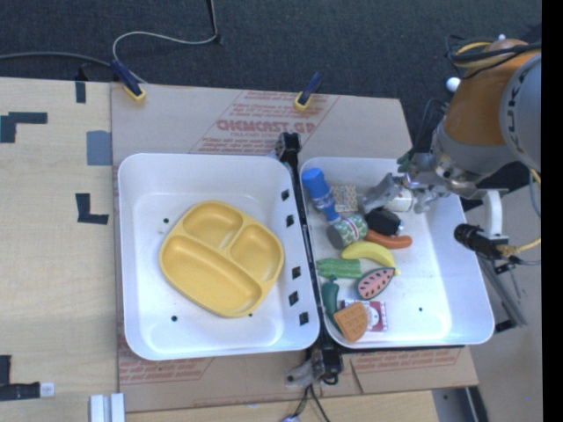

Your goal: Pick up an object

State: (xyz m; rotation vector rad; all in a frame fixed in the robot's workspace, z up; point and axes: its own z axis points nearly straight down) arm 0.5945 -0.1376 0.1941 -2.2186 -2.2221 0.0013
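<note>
My gripper (400, 197) hangs over the upper part of the right bin (449, 310), its fingers spread apart with nothing between them. Just below it lie a black object (384, 221) and an orange carrot (392, 240). Further left in that bin are a blue bottle (317, 192), a green can (349, 230), a yellow banana (369, 253), a green cucumber (339, 268), a watermelon slice (376, 283) and a toast-like piece (351, 321).
The left bin (141, 236) holds a yellow divided plate (222, 258). A black clamp (288, 144) sits on the divider between the bins. The right half of the right bin's floor is bare. Cardboard lies under both bins.
</note>
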